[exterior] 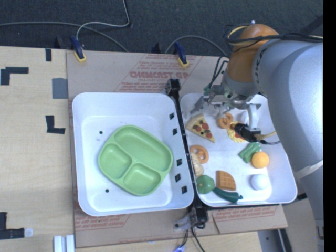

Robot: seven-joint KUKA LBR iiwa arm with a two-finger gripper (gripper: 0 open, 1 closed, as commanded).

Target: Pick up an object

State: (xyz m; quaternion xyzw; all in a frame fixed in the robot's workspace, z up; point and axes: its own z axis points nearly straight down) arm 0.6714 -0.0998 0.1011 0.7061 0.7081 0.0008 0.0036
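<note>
My gripper (220, 105) hangs low over the far end of the right bin (278, 193), under the orange band of the arm. Just below it lie a small orange pretzel ring (226, 121) and a pizza slice (201, 128). Nothing shows as held in the gripper. Further toward the front of this bin lie a larger pretzel (198, 153), a green leafy piece (248, 152), an orange ball (260, 160), a white egg (258, 181), a waffle (226, 180), a light green vegetable (205, 183) and a dark green one (227, 195).
The left bin (86, 140) holds a green divided plate (135, 159). A black divider with clips (181, 140) runs between the bins. The grey arm (294, 98) covers the right bin's far right side. Cables cross the dark floor beyond the bench.
</note>
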